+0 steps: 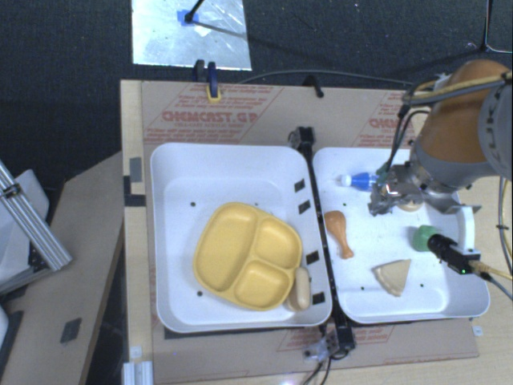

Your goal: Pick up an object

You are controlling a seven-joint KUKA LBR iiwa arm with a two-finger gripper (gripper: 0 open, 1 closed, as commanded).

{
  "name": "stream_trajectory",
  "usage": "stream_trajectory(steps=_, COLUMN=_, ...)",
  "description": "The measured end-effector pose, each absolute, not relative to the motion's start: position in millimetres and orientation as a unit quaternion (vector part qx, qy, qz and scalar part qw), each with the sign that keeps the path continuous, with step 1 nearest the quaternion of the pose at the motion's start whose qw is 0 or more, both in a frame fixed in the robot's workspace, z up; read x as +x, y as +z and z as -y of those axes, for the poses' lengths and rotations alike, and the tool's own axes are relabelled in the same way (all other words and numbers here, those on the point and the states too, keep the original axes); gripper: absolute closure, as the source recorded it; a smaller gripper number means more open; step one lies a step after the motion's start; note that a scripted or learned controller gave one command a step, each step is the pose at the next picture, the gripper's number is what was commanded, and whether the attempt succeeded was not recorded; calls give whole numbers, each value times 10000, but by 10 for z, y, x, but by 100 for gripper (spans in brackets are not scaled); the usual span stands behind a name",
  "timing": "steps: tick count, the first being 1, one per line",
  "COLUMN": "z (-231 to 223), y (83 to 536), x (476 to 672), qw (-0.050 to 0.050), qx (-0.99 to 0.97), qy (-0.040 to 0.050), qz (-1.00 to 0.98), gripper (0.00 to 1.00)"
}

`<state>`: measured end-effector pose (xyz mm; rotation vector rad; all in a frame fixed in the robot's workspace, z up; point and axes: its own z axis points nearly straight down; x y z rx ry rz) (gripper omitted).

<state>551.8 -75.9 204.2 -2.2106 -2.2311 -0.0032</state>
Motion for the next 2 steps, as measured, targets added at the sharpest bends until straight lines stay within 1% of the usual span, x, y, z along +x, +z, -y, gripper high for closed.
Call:
stream_trajectory(steps=1, z=168, y=2019, x=5534, qw=5, qx=-7032, qy=-16, qz=7109, gripper=100)
stream_trajectory(steps=2, z=-303, y=2011, x=5521, qw=1, qx=-7036, qy=-14, qz=7106, gripper=100)
